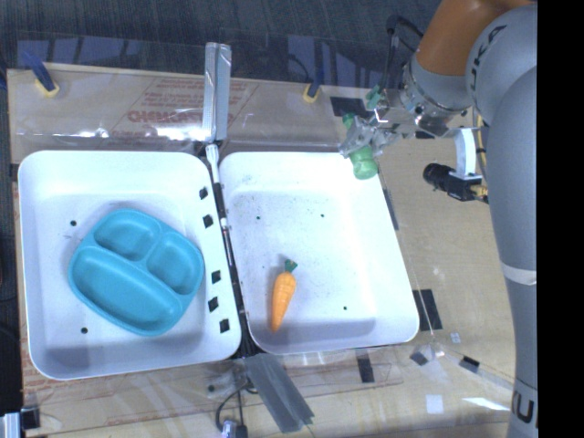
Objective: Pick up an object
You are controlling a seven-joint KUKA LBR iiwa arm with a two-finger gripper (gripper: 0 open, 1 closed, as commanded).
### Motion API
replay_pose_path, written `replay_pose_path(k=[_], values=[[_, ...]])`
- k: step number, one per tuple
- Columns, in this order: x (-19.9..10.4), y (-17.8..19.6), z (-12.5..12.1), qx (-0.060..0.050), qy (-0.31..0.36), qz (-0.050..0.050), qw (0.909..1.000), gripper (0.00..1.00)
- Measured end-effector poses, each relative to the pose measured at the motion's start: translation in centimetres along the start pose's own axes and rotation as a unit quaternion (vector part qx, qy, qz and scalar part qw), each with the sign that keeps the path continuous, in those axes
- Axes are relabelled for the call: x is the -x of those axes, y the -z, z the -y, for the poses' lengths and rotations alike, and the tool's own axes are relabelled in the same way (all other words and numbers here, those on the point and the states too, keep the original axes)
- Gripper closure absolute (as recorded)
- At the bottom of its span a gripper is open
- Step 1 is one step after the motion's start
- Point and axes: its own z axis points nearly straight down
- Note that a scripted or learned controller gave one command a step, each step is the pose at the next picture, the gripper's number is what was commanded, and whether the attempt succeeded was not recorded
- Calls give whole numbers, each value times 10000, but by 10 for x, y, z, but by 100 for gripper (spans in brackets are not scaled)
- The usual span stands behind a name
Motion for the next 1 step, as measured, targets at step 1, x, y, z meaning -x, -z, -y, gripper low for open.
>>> replay_pose_path(k=[1], values=[[-1, 1, 0, 4, 6, -1, 10000, 0]])
